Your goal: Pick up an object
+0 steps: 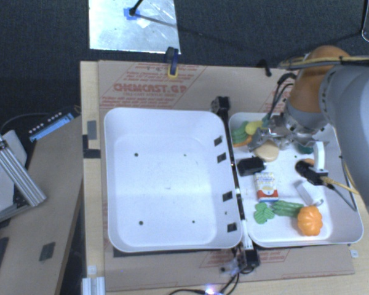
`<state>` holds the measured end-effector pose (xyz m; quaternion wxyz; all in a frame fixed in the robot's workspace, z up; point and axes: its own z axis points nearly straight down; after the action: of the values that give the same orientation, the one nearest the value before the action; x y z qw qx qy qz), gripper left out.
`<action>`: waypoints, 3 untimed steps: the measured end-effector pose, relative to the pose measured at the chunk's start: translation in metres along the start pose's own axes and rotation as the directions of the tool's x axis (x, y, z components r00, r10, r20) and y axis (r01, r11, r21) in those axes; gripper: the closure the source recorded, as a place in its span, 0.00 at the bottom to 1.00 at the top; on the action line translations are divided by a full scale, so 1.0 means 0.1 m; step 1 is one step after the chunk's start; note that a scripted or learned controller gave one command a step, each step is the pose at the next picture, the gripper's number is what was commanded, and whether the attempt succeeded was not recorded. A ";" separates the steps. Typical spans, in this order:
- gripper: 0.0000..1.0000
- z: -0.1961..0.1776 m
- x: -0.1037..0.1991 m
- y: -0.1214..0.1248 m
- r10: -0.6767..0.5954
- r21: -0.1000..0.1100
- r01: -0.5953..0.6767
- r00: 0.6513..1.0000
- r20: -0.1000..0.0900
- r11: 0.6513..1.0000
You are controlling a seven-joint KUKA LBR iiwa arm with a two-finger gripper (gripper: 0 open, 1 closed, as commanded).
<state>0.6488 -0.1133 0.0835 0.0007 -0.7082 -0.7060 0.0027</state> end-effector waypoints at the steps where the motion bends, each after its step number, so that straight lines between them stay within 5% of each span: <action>1: 1.00 -0.13 0.03 0.04 -0.008 -0.009 0.008 1.000 -0.001 1.000; 2: 1.00 -1.75 0.07 0.12 -0.009 -0.026 0.009 1.000 0.001 1.000; 3: 1.00 -1.65 0.50 -0.19 -0.011 -0.005 0.011 1.000 -0.004 1.000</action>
<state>0.6309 -0.0628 0.2480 0.0003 -0.7044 -0.7098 -0.0002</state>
